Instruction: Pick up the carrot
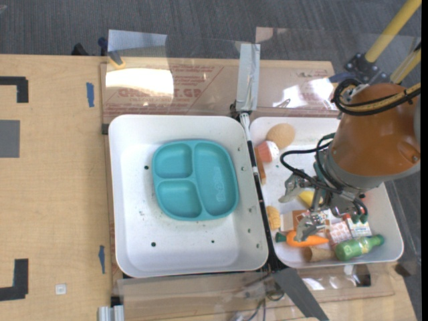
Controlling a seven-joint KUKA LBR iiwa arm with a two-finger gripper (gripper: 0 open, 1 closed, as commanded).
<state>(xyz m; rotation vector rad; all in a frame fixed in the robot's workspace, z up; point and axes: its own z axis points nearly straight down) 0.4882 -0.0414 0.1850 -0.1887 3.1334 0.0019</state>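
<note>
The carrot (309, 241) lies flat just below the gripper (309, 225); whether the gripper is open or closed, I cannot tell. Likely a light, stiff, smooth toy: best pinched across its thicker middle.

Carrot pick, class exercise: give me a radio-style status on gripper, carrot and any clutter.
Gripper low in right bin, right over carrot. Carrot lying flat on bin floor, near front. Green bottle and food box crowd close beside it.
</note>
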